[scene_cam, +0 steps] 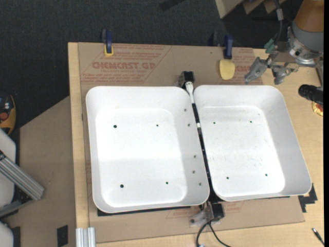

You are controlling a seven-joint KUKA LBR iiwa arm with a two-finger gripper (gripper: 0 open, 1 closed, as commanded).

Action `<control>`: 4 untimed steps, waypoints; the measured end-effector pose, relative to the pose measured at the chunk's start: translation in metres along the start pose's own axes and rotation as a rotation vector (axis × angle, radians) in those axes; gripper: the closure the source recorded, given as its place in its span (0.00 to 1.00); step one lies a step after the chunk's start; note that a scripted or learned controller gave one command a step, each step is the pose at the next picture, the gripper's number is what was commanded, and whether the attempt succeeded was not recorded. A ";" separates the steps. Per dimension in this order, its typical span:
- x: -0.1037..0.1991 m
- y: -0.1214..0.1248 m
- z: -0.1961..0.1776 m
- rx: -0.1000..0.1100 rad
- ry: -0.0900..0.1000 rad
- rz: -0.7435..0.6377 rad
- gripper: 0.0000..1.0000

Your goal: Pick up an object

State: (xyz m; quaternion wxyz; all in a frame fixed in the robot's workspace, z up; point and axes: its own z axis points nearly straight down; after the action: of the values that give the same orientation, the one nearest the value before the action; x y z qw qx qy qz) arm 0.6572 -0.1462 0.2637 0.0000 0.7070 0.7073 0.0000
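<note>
Camera view, nearest edge first: a brown board covers the bench and carries the left bin and right bin, touching side by side. Just past the right bin's far left corner a pale yellow object lies on the board, below a blue clamp. Near it, to its right, the gripper hovers, fingers spread apart. Dark carpet lies beyond.

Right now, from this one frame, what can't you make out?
- Arm: camera view, cut off by the top and right edges.
- Pale yellow object on the bench beyond the right bin: too small and blurred to identify.
- Dark dots in the left bin: too small to tell holes from marks.
- Orange-and-black item: cut off by the left edge.
- Gripper height over the bench: single slanted view.
</note>
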 end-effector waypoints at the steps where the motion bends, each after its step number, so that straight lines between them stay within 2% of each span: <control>1: 0.000 0.001 -0.011 -0.004 -0.001 -0.001 1.00; 2: 0.034 -0.004 -0.225 -0.021 -0.004 -0.004 1.00; 3: 0.101 0.009 -0.131 0.009 0.003 -0.006 1.00; 4: 0.130 0.008 -0.026 0.012 0.002 -0.003 1.00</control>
State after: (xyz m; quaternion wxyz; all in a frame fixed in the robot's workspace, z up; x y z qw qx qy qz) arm 0.6650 -0.0166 0.2901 -0.0047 0.7059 0.7082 -0.0035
